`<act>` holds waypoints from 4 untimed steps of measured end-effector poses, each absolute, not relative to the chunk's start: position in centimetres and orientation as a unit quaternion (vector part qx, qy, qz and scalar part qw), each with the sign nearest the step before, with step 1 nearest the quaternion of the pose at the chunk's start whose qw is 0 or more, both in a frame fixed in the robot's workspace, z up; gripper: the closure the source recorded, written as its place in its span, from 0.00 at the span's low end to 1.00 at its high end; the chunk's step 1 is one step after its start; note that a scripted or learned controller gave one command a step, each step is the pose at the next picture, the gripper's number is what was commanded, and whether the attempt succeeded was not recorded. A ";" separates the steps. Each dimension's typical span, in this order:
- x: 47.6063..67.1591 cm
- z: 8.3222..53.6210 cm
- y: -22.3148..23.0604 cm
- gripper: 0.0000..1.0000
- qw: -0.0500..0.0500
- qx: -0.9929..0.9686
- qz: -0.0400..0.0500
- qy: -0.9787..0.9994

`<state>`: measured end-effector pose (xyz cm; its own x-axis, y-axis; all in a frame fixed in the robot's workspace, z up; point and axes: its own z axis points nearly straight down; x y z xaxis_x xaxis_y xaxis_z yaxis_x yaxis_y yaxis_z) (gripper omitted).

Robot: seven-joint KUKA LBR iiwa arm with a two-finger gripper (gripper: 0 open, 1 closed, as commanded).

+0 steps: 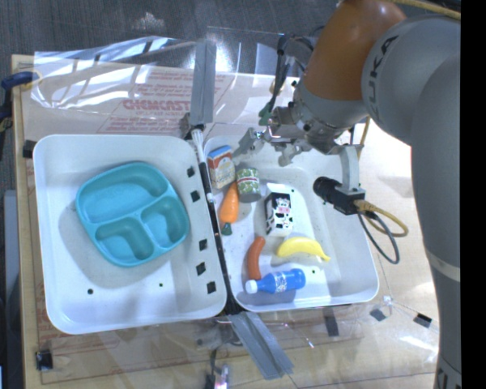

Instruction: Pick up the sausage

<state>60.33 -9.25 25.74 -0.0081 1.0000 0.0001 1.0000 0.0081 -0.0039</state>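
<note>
Several items crowded the sausage [254, 257], so I judged the gripper [263, 140], its state indeterminable, needed a straight, narrow descent.

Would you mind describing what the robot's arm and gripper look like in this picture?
The arm is bulky and rounded, with smooth light grey casing and a wide orange band above the wrist. Below the band sits a metallic silver gripper assembly with thin linkages. Thin dark cables run along it, and a black cylindrical part with a yellowish looped cable hangs nearby.
</note>
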 end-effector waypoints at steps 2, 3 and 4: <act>57.2 9.2 -21.0 0.00 0.001 -0.761 0.001 -0.648; 57.3 10.3 -21.0 1.00 0.001 -0.760 0.000 -0.650; 55.5 18.2 -19.7 1.00 0.001 -0.819 0.001 -0.574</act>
